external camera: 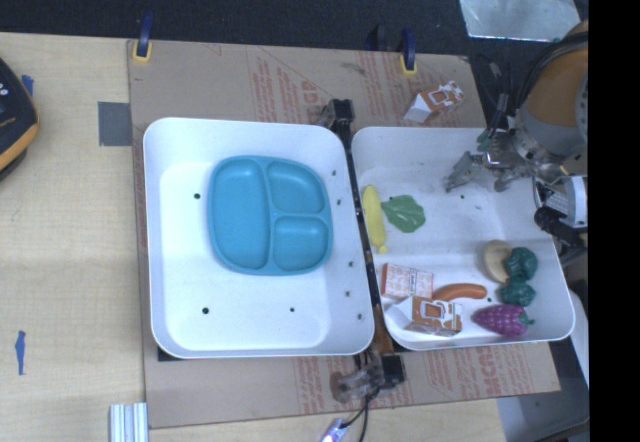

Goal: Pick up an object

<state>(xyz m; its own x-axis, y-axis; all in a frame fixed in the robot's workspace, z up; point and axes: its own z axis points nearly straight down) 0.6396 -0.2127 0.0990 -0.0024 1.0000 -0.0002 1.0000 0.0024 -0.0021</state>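
- On my far left, a dark device with a yellow edge sits on the worktop, well apart from the bins.
- The left bin holds a blue divided plate, lying flat near the middle. I'd leave it: it looks stiff and broad, with only a thin rim to pinch.
- Just inside the right bin, against the wall it shares with the left bin, lies a yellow banana, with a green leaf touching it or just beside it. The leaf looks thin and floppy, and hard to get under.
- Along the near edge I see two small printed cartons, one partly over the other, and a sausage just beside them. The cartons are probably light and may crush or slide.
- Further right sit a purple bunch of grapes, a dark green broccoli piece and a beige lump, packed close together in the corner.
- The tool hangs over the far right part of the bin, above bare floor, with nothing between its fingers; they look spread fairly wide, one prong pointing left.
- My pick would be the sausage: likely light, firm plastic, rounded and perhaps slippery, so I'd close across its middle, at right angles to its length.
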